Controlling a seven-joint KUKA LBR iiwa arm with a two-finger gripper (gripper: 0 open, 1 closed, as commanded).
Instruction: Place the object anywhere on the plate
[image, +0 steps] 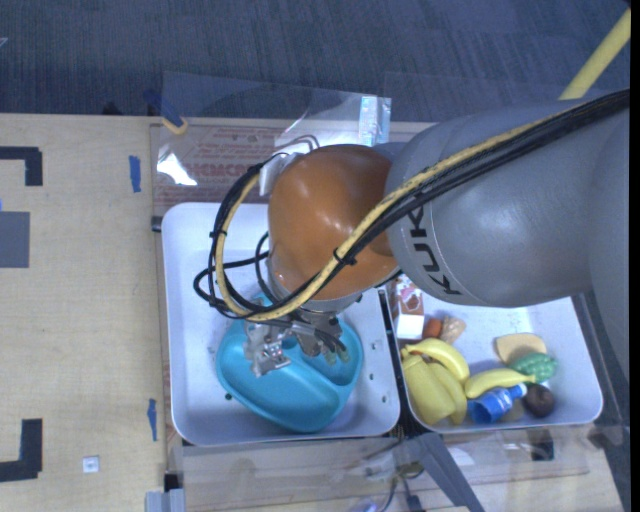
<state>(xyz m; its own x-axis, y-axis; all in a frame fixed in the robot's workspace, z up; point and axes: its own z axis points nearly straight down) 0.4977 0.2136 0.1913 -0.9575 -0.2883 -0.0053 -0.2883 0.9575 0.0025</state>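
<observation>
Plate (300, 402), blue and shallow, lies in the near half of your left bin (188, 300), close to that bin's front wall and nearer its right side. The gripper (290, 350) hangs right over the plate's upper rim, and from this angle its metal parts overlap the blue surface. You cannot tell whether it is released or clenched, because the wrist hides too much of it, and you cannot tell whether it carries anything.

Above the gripper you see the orange band (320, 225), which covers the middle of the left bin. The grey arm (500, 220) runs off from it toward the upper right. A yellow and black cable (222, 255) loops out to the left of the band, over the bin's bare floor.

The loose objects lie in your right bin (588, 392), well apart from the plate and across the wall between the two bins. A banana (440, 355) rests against a yellow pepper (432, 397), and a second banana (495, 380) lies just beside them. A blue cup (493, 405) sits near the front, with a brown piece (540, 401) to its right. A green piece (536, 366) touches a tan slice (518, 346) behind it.
</observation>
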